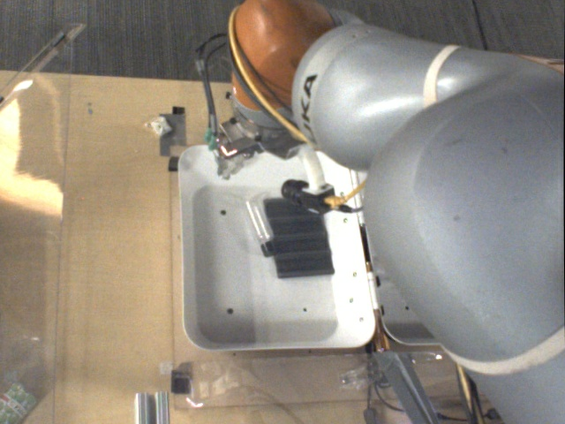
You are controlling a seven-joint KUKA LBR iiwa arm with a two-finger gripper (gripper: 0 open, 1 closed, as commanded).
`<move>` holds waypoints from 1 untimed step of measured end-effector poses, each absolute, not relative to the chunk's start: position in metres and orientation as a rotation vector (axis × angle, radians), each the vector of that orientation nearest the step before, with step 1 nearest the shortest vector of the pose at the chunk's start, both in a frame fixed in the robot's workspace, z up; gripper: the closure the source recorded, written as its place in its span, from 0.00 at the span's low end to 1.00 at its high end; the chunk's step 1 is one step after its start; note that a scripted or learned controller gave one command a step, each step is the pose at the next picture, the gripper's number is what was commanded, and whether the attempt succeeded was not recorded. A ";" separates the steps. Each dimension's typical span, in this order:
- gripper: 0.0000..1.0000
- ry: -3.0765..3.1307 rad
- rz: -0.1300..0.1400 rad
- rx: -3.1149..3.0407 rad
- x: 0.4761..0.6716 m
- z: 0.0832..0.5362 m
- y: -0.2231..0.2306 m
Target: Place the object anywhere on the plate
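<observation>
Object not identifiable; the arm (pixel 388 122) bends over the left bin (pixel 212 316), gripper (pixel 296 237) pointing down, grip unclear.

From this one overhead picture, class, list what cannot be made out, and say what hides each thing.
- Right bin: mostly covered by the grey arm; only a corner shows.
- Plate: nothing in the left bin reads clearly as one.
- Object: unidentifiable.
- Gripper: dark blocks low in the left bin; finger state unclear.

Dark lettering "KUKA" runs along the grey arm (pixel 371 104) casing.
</observation>
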State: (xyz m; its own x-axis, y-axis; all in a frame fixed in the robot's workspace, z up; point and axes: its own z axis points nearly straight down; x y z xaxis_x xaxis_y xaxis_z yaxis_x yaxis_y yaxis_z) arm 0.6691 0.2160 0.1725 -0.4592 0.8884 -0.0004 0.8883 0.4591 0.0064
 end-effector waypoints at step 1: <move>1.00 2.969 0.007 1.011 0.669 0.151 0.222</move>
State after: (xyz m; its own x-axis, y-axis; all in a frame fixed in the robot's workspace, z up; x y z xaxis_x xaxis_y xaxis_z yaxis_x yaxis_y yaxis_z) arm 0.6694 0.2221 0.1505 -0.7922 0.6103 -0.0029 0.6103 0.7922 0.0060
